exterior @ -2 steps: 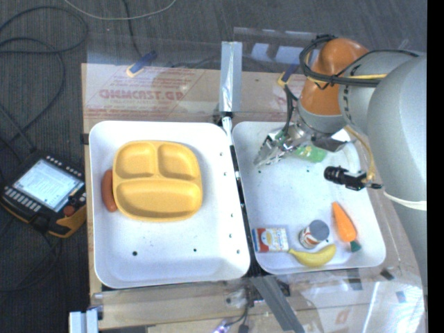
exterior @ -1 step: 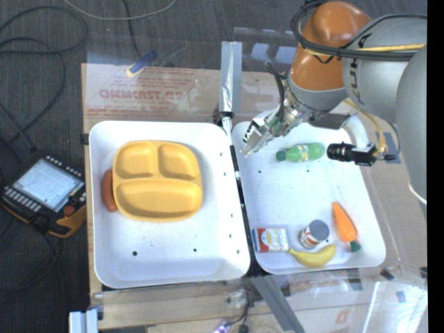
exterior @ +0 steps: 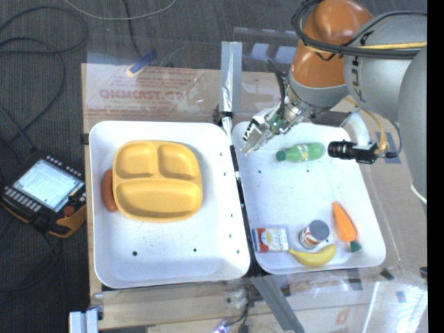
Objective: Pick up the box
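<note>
Place: we take this for a robot lab.
Arm: a grey industrial arm [exterior: 388,54] with an orange band, its pincer [exterior: 251,139] over two white bins [exterior: 166,266].
Floor: dark carpet with loose cables [exterior: 41,40] trailing well left of the pincer.
Controller: a handheld pendant [exterior: 43,193] with a lit screen lies on the floor, far left of the pincer.
Props: toy food such as a banana [exterior: 312,256] and carrot [exterior: 344,225], below right of the pincer.

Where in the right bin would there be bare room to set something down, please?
The middle of the right bin is free, between the green bottle above and the box, can, banana and carrot crowding the bottom edge. The gripper hangs over the top-left corner.
</note>
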You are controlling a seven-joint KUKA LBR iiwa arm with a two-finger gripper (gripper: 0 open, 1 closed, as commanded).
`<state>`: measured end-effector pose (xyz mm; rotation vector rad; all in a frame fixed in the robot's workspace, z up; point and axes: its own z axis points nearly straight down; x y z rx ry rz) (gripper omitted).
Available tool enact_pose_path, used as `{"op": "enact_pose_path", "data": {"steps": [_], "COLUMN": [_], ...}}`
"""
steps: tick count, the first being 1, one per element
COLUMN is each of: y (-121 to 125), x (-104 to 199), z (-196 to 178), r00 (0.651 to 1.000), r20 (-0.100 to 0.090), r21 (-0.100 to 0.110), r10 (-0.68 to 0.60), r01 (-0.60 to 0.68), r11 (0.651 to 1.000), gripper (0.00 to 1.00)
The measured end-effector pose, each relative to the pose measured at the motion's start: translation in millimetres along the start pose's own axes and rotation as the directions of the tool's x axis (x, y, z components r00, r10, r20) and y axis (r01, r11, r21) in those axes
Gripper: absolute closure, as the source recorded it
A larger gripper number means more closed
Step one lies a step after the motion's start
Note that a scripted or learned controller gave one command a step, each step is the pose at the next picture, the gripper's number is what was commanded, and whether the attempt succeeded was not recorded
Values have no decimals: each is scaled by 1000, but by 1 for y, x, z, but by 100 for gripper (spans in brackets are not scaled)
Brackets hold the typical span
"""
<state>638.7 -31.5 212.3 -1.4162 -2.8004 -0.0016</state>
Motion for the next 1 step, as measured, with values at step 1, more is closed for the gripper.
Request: {"op": "enact_pose_path", "data": {"steps": [1], "y": [1], "x": [57], "z": [-31], "r00": [989], "r20": [2], "r21": [1], "r10": [-148], "r01": [148], "r11": [989], "gripper": [100]}}
